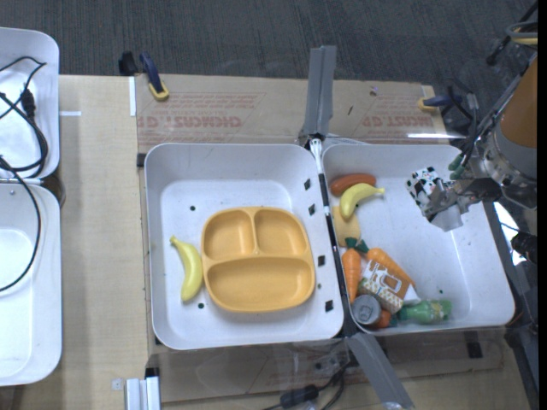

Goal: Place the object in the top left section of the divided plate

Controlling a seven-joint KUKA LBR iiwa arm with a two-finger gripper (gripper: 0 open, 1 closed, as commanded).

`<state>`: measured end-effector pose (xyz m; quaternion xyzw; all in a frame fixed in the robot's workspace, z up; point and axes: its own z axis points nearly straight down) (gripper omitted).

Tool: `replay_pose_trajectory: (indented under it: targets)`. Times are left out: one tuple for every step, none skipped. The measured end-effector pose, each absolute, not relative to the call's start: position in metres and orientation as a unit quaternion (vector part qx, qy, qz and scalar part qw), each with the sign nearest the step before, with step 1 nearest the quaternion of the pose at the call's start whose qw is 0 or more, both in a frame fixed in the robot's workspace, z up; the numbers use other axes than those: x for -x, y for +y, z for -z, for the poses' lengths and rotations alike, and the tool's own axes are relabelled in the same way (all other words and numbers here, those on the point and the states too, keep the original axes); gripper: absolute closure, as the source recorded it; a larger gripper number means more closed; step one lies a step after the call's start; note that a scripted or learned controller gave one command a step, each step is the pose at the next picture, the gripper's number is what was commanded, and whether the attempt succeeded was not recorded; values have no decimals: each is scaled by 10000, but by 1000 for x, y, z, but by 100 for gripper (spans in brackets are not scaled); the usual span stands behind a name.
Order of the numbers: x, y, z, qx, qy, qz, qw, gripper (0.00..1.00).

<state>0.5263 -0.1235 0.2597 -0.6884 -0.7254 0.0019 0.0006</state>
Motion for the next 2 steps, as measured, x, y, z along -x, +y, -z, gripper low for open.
replay_pose_trajectory:
  targets:
    - [-527,-124,-267,6877,-7260,-34,11,100]
    - [-573,-47,-273,6933,-7206,-15,3,100]
